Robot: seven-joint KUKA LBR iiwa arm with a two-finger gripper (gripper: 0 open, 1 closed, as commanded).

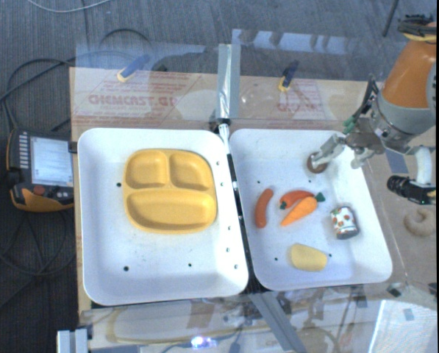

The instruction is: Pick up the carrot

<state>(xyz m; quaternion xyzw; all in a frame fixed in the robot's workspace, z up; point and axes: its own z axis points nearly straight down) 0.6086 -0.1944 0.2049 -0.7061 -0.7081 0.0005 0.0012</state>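
Observation:
The carrot [300, 211] is orange with a small green top. It lies slantwise in the middle of the right bin [366, 259], pressed against a red-orange pepper-like piece [295, 197] just above it. My gripper [339, 155] hangs over the bin's upper right part, up and to the right of the carrot and apart from it. Its fingers [319, 160] are spread open with nothing between them.
A reddish sausage [262, 207] lies left of the carrot. To the carrot's right lies a small printed can [343, 221], and a yellow lump [308, 257] sits below it. The left bin [101, 271] holds a yellow divided tray [170, 190].

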